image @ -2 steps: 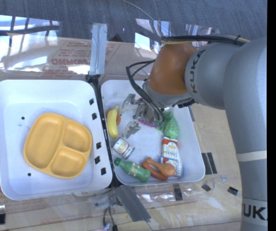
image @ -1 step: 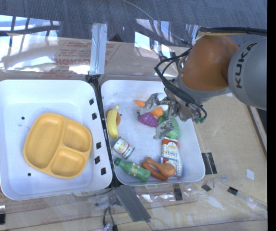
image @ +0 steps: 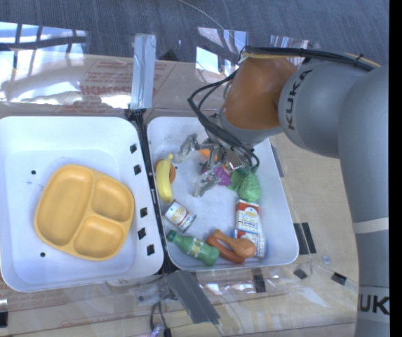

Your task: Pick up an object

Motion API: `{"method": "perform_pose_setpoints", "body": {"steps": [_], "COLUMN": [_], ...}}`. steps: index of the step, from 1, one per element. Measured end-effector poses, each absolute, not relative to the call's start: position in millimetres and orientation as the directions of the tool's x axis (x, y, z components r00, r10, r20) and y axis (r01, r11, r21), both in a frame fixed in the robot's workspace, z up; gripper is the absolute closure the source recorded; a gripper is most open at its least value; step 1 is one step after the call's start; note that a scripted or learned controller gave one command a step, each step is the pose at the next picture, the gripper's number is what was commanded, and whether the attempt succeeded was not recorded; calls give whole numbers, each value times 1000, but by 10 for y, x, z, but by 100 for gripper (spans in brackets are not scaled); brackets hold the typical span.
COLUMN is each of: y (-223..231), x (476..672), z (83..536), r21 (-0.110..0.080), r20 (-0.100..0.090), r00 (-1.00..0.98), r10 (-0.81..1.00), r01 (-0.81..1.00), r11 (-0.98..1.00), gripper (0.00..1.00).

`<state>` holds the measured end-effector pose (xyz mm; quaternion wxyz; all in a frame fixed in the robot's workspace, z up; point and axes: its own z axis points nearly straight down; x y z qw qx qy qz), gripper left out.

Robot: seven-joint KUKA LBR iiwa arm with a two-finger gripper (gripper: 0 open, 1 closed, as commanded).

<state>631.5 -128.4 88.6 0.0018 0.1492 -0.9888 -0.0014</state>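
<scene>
The gripper [image: 204, 166] hung fingers spread over the right bin [image: 285, 220], a banana [image: 163, 177] just left.

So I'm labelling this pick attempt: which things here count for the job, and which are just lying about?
For the job:
pincer
banana
can
green bottle
carrot
sauce bottle
green toy
right bin

Lying about:
yellow tray
left bin
</scene>
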Motion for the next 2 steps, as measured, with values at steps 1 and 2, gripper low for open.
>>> {"method": "perform_pose_setpoints", "body": {"steps": [1, 2], "y": [-1288, -1427], "x": [6348, 6512], "z": [1038, 2245], "r21": [-2, -8], "r20": [-7, -17], "r00": [-955, -977], "r10": [-297, -211], "r01": [-297, -211], "r11": [955, 978], "gripper": [100, 100]}}
